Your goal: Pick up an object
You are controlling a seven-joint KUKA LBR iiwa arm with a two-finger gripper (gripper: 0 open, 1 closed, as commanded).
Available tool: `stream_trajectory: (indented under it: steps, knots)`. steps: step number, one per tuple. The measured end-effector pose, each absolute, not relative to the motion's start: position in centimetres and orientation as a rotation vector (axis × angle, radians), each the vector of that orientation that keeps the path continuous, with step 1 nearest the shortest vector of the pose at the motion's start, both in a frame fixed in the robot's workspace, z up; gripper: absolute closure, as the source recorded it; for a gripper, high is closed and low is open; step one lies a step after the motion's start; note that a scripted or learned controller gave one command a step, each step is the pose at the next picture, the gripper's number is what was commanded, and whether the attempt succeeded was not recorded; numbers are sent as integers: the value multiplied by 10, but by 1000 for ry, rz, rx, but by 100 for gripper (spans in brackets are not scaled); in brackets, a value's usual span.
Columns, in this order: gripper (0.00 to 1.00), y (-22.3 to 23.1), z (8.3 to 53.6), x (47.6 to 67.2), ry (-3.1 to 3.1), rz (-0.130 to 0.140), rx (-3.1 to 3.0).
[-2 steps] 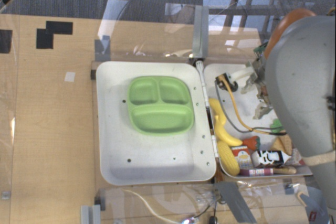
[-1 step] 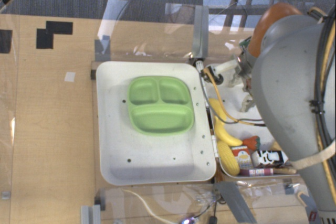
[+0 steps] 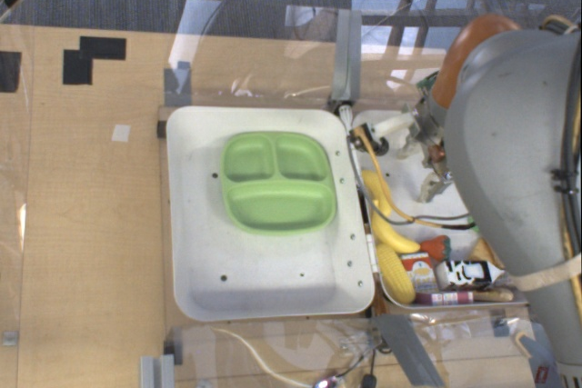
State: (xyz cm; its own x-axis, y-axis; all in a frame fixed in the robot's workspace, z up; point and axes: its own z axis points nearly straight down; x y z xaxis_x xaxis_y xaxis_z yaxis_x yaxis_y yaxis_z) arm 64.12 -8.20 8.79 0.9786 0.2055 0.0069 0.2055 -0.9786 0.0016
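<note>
Left bin (image 3: 195,286) has loads of room around the green tray (image 3: 277,182); arm (image 3: 518,150) hides the right bin's (image 3: 396,291) far side, can't tell pincer state.

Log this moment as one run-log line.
arm: over right bin | gripper: low in bin, grasp unclear | green tray: left bin | banana, corn: right bin

Green tray (image 3: 277,182); white bins (image 3: 195,223); yellow banana (image 3: 386,213); grey arm (image 3: 518,150), orange band (image 3: 468,41).
</note>
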Motion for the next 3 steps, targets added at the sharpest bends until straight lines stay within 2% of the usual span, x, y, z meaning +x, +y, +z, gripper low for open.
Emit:
stream_trajectory:
  steps: [1,2,3]
  knots:
    - [0,-83,88,665,344,3,3125]
    - [0,-84,88,647,323,10,3124]
    - [0,-86,87,660,327,10,3126]
